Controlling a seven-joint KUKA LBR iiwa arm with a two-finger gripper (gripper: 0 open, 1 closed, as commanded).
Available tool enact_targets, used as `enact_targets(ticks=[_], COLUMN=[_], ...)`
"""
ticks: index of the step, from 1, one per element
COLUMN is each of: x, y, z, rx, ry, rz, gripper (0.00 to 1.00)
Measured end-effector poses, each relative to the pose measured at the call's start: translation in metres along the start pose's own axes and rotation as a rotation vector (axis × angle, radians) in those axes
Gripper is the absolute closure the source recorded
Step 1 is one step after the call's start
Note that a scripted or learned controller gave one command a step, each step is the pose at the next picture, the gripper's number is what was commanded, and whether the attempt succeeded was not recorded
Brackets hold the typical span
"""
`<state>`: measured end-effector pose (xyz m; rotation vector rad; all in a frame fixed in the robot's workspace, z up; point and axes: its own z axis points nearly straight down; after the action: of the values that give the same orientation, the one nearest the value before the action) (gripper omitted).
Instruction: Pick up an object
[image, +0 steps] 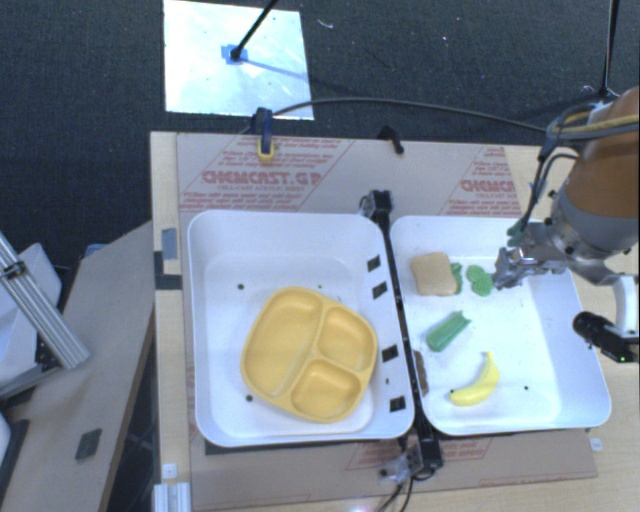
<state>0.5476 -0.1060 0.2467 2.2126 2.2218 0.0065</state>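
Note:
The right bin holds a tan slice of bread, a small green leafy piece, a green pepper-like piece and a yellow banana. My gripper hangs over the bin's upper right part, just right of the small green piece and close to it. Nothing shows between its fingers.
The left bin carries a yellow divided plate. A black divider with clips runs between the bins. The arm's orange band and grey body fill the right side. A black fitting sits at the right bin's edge.

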Motion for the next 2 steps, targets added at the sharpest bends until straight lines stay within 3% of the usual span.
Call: enact_targets(ticks=[2], x=[0.094], y=[-0.016], z=[0.019], rx=[0.007], ry=[0.004], rz=[-0.005], gripper=[1.0])
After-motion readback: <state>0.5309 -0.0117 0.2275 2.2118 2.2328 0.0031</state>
